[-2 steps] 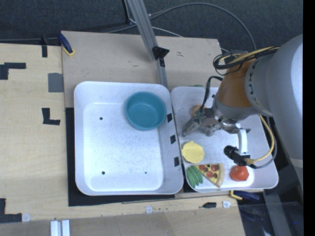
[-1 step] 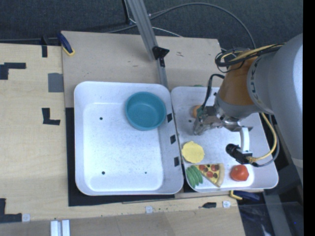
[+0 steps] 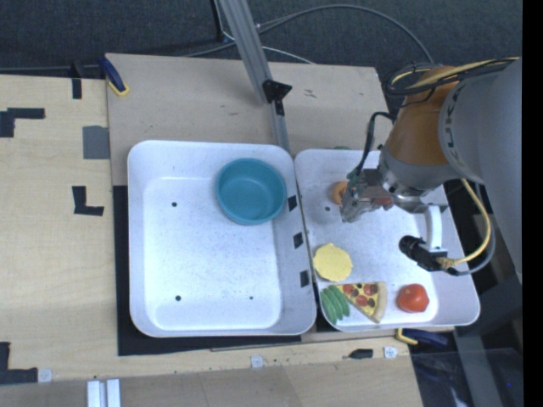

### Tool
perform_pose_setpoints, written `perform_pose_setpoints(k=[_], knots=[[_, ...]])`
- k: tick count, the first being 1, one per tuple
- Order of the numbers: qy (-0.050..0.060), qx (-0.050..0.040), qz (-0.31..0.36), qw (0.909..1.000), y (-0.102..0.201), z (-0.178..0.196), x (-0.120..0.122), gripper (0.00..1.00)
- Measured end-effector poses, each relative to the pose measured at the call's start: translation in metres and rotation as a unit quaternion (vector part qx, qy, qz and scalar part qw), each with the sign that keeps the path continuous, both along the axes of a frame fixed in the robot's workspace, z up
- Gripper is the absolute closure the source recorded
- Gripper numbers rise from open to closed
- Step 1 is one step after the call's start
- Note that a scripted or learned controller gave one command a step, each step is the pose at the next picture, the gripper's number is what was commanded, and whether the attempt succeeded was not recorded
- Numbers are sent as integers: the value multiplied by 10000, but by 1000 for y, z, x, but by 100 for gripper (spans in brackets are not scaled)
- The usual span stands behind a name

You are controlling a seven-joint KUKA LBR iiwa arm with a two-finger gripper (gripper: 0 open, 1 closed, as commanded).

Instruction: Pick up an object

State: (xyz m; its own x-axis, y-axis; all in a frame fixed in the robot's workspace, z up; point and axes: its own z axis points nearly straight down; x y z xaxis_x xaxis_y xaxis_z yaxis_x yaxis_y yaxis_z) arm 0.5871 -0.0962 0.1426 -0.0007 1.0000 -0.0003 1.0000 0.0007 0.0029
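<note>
Camera view. Two shallow white bins are seen side by side on the desk (image 3: 51,227). The left bin (image 3: 161,299) carries a blue bowl (image 3: 250,191), which is set upright near that bin's far right corner.

The right bin (image 3: 458,312) carries several small things. A yellow round piece (image 3: 333,263) is placed near the bin's left wall, about midway along it. A pizza slice toy (image 3: 366,298) is found at the near edge, with a green vegetable toy (image 3: 335,303) just beside it toward the near left corner. A red tomato-like piece (image 3: 412,298) is seen further right along the near edge, apart from the pizza slice toy. An orange object (image 3: 339,192) is partly visible in the far left part of this bin; most of it is hidden by the hand, so its kind cannot be told.

The arm (image 3: 475,134) is seen reaching in from the right, its orange band above the wrist. The hand (image 3: 356,206) is lowered over the far left part of the right bin, just beside the orange object and possibly touching it. Whether the hand is spread or pressed together cannot be told from this angle, and nothing is plainly shown between its parts.

A metal pole (image 3: 250,45) is observed crossing the far edge of the desk toward the gap between the bins.
</note>
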Motion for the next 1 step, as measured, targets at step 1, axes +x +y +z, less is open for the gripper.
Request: perform_pose_setpoints(k=[1], knots=[[0, 1, 1, 10000, 5, 44, 5, 100]])
